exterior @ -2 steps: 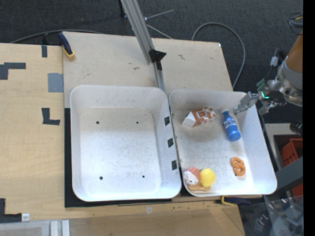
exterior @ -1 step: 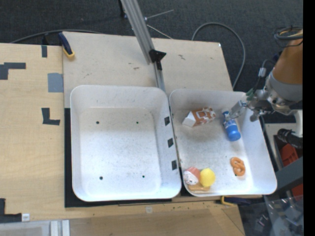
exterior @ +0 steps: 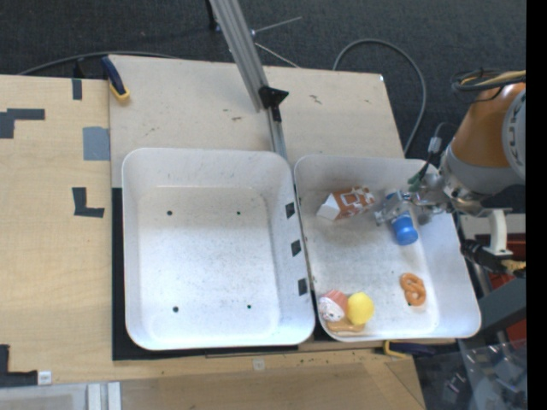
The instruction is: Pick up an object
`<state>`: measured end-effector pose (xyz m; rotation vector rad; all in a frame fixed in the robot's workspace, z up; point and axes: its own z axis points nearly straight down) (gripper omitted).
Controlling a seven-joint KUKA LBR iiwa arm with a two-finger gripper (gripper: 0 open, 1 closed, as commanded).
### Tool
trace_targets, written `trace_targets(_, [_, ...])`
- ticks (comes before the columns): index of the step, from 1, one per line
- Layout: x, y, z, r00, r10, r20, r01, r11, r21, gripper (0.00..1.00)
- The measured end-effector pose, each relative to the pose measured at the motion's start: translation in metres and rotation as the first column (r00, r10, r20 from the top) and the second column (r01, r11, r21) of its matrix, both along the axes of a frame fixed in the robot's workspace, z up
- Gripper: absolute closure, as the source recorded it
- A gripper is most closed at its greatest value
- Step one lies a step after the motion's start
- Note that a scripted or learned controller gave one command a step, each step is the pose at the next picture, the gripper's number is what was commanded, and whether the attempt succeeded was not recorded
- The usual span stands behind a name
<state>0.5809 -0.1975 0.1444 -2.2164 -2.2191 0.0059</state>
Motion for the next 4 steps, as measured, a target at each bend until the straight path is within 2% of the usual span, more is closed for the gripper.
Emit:
trace_targets(1, [-0.001, 0.001, -0.054, 1.000, 0.000, 0.000, 0.000, 1.000, 0.000, 0.00])
trace_targets(2, [0.000, 0.002, -0.041, 1.000, 0.002, 0.002, -0.002, 1.000, 0.000, 1.00])
trace_targets(3, [0.008, 0.007, 0.019, 1.000, 0.001, 0.011, -0.001, 1.000, -0.003, 1.00])
trace_targets(4, [0.012, -0.002, 0.068, 1.000, 0.000, 0.011, 0.000, 1.000, -0.003, 1.00])
